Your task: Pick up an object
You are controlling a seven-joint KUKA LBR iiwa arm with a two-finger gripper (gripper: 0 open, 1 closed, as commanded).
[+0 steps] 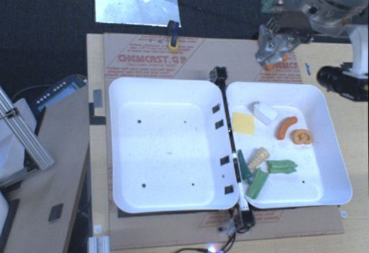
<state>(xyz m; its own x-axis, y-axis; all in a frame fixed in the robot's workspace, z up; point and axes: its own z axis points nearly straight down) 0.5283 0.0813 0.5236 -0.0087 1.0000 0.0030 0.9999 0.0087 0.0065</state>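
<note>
Camera view: my pincer (273,53) hangs above the bench past the far rim of the right bin (331,131), over the cardboard. There's something orange at its tip, can't tell if that's a held item or part of me; how far open, can't tell either. Candidate objects all sit in that bin, nearer the camera than the pincer: white block (264,113) closest, yellow square (243,123) beside it, orange sausage (286,127), orange ring (302,138), green pieces (282,166) farthest.
</note>
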